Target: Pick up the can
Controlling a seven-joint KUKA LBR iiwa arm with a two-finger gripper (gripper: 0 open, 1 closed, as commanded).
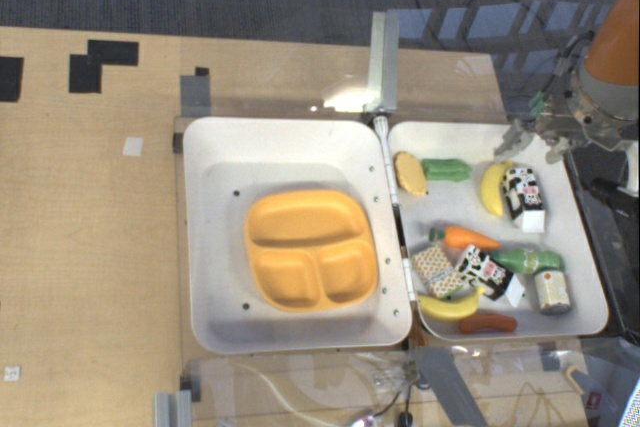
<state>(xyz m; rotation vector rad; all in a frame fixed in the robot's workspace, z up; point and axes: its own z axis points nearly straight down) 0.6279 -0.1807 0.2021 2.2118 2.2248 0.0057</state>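
One can (551, 291), two bananas (447, 305) (492, 188); tool (528, 137) open, holding nothing.

The arm (615, 55) is cut off by the picture's right and top edges, leaving 1 orange and grey stretch in sight. The gripper (530, 137) is blurred, so the set of its jaws cannot be read. Well below the jaws, the can (551, 291) is too small for its label to be made out, and 1 banana (447, 306) lies partly hidden under a black-and-white carton (483, 272). The green bottle (528, 262) just above the can has its neck covered by that carton.
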